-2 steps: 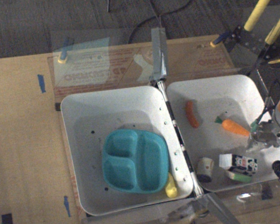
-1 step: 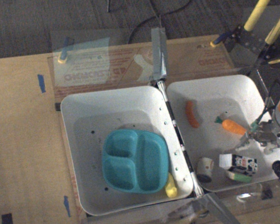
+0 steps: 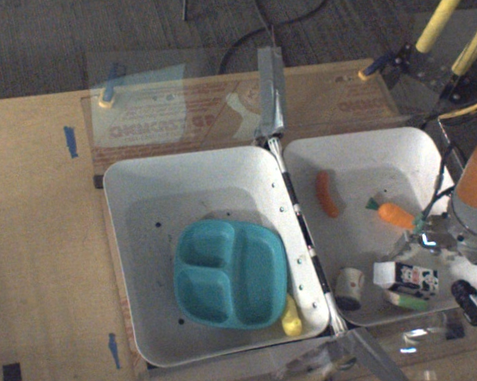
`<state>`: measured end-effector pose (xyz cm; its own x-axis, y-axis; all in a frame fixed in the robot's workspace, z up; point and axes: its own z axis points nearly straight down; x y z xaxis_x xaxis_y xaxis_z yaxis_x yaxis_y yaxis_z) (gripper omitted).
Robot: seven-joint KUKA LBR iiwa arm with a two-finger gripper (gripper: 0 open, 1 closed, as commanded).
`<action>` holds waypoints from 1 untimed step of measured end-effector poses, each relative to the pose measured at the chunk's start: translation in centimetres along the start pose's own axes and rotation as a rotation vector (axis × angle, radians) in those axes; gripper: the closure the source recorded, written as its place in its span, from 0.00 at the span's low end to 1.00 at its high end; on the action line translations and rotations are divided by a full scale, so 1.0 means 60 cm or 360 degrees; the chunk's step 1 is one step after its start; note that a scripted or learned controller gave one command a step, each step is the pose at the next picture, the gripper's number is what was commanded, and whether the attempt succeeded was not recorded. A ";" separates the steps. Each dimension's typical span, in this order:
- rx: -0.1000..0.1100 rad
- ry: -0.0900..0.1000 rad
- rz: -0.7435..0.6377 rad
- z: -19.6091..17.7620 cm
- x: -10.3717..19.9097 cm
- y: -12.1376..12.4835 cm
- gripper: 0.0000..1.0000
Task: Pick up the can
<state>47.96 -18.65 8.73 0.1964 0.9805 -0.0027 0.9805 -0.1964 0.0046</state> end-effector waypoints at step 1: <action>0.0015 0.0031 0.0251 -0.003 -0.025 0.034 0.00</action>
<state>49.69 -20.51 8.93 0.3479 0.9374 0.0169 0.9375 -0.3479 -0.0059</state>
